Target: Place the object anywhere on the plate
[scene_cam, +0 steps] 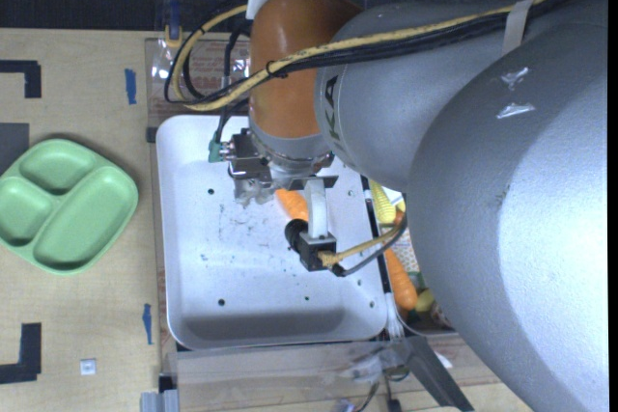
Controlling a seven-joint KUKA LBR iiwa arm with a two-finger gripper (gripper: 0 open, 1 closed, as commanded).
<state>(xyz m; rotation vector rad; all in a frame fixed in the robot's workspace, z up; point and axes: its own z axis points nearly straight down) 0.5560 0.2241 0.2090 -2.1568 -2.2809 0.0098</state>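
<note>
A green three-compartment plate [66, 206] lies on the wooden bench at the left, outside the bins. My gripper [256, 188] hangs below the orange wrist band, low over the upper middle of the left white bin [193, 256]. An orange, carrot-like object [292, 203] shows just right of the gripper, partly hidden by the wrist hardware. Whether it is held or lies on the bin floor is unclear. The plate is well to the left of the gripper, beyond the bin wall.
The grey arm covers most of the right bin. At its visible left edge lie a yellow corn-like item [386, 204] and an orange carrot-like item [402, 281]. A black cable fitting [309, 246] hangs off the wrist. Blue tape marks dot the bench.
</note>
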